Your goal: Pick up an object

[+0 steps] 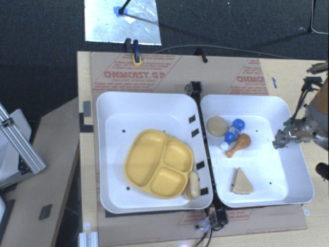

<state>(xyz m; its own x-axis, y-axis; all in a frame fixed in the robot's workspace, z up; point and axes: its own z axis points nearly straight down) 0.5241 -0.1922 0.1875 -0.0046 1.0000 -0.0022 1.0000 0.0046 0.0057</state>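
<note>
The right bin (288, 189) holds several small objects. A round tan disc (217, 126) lies at its upper left, with a blue bottle (234, 129) beside it. An orange drumstick-shaped toy (239, 144) lies just below the bottle. A tan wedge (240, 182) sits near the bin's front. My gripper (281, 139) hangs over the right side of this bin, well to the right of the drumstick toy and apart from every object. Nothing shows in its grasp.
The left bin (110, 138) holds a yellow divided plate (158, 163), with a beige bread-like roll (193, 184) at the plate's lower right. A black divider (203, 148) runs between the bins. The arm (316, 117) enters from the right.
</note>
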